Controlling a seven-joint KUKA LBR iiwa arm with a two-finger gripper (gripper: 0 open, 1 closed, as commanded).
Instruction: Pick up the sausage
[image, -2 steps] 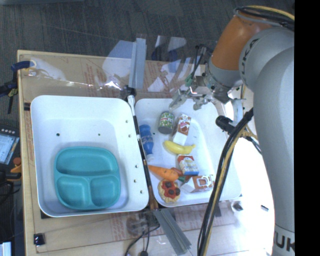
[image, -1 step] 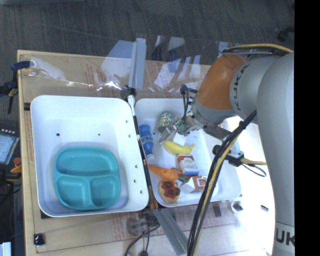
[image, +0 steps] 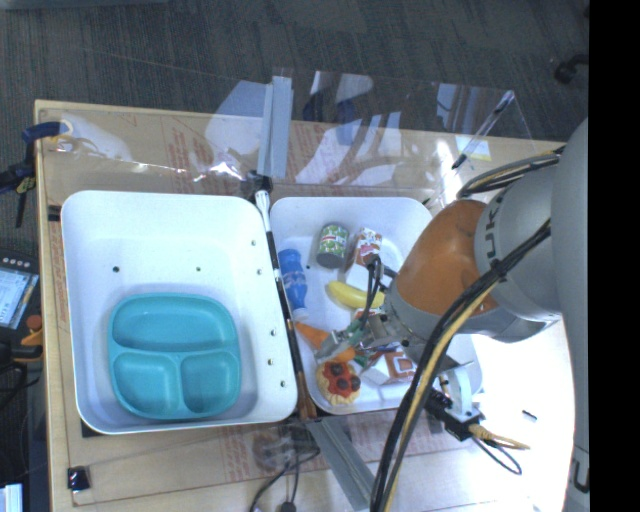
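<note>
**Bright bench, hard glare at the back**

Strong light falls from the upper right. The clear sheet behind the bins throws pale reflections, and the bench at right washes out to white. The left bin is evenly lit, with soft shadow under its rim. The whole frame is slightly soft; small items blur together.

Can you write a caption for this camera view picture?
Grey robot arm reaches into right white bin of toy food; teal divided tray sits left.

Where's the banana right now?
The banana lies in the right bin, near its middle, just right of the blue bottle and below the green can.
</note>
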